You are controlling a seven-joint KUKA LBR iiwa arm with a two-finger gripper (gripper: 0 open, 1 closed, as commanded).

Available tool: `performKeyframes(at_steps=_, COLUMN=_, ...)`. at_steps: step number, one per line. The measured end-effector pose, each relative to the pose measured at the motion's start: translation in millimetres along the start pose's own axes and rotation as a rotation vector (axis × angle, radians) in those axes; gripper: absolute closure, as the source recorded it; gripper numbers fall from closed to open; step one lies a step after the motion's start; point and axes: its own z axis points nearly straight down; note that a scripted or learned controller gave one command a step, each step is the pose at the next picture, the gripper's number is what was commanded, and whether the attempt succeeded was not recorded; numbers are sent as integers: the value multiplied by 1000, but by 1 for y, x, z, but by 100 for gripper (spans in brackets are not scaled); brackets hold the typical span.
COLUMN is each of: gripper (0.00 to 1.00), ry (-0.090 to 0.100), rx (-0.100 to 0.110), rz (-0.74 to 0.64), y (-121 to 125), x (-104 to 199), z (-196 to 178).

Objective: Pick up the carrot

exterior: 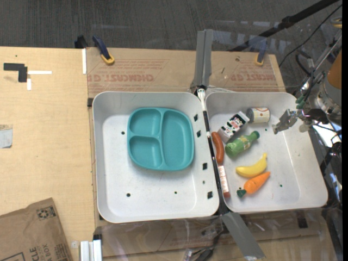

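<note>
Both white bins (109, 162) look like smooth, faintly glossy plastic. The teal plate (161, 139) is matt plastic. The carrot (256, 182), banana (252, 167) and green bottle (241, 143) shine like moulded plastic toys. The bench (43, 145) is pale, matt wood. Brown cardboard (32, 232) looks rough; the gripper (284, 123) seems dull metal.

A teal three-compartment plastic plate (161, 139) lay in the left shallow white bin (109, 200). In the right shallow white bin (310, 189), a yellow toy banana (252, 168) sat at 6 o'clock from a green toy bottle (241, 143). A red sausage-shaped toy (218, 147) lay at 9 o'clock from the bottle, a black-and-white carton (234, 125) at 11, and a small white cylinder (260, 115) at 1. The light wooden tabletop (43, 145) carried both bins.
</note>
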Motion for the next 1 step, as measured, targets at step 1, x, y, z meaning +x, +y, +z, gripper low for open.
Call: performKeyframes(at_steps=1, gripper=0, ry=-4, rx=-15, rz=10, y=-48, x=1, z=112)
